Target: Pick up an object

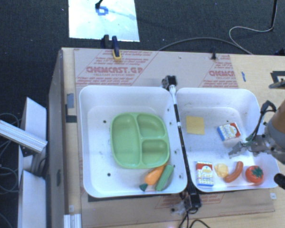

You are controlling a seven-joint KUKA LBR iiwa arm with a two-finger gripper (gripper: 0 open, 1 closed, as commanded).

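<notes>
1. I see the arm [282, 127] cut off by the right edge, so most of it is out of my picture.
2. The tool [238, 149] is small and dark against the right bin [213, 95]; I cannot make out how its tips stand.
3. Print on the small carton [204, 173] and the packet [228, 131] is too fine for me to read.
4. The pale lump [221, 170] beside the sausage [232, 171] is too blurred to name.
5. The carrot [153, 175] overlaps the green tray's [139, 140] lower rim.
6. The bench [66, 141] front edge is cropped at the bottom.
</notes>
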